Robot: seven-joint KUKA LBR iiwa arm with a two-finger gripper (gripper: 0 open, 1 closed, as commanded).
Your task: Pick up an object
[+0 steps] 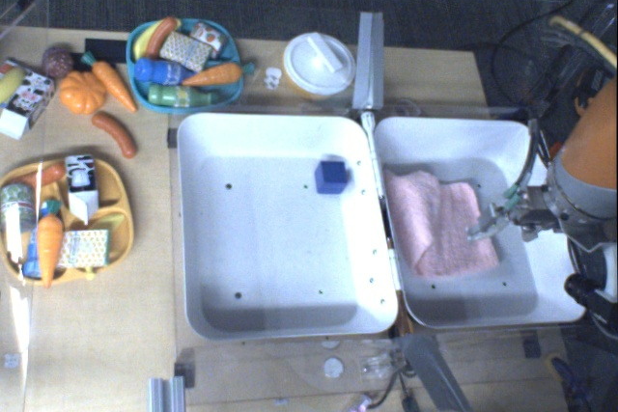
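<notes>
Where the arm reaches in from the right: the claw (pixel 488 225) sits low over the right bin (pixel 502 304), at the right edge of the pink cloth (pixel 439 223).
Claw state: two thin fingers (pixel 480 231) point left, spread slightly apart, their tips on or just above the cloth; nothing shows between them.
Arm: grey body with an orange band (pixel 589 150) above the wrist, standing over the right bin's right rim.
Pink cloth: folded and rumpled, lying in the left half of the right bin, close to the divider between the bins.
Blue block (pixel 331 176): a small cube in the left bin (pixel 241 304), toward its upper right, well apart from the claw.
Counter (pixel 145 304): pale wood, carrying both bins side by side.
Blue bowl (pixel 183 63): behind the left bin, heaped with toy food.
Yellow tray (pixel 68 222): at the left edge, also holding toy food.
Loose toys: an orange pumpkin (pixel 81 94) and a sausage (pixel 116 134) lie between bowl and tray.
White lidded tub (pixel 319 63): behind the bins, near the divider.
</notes>
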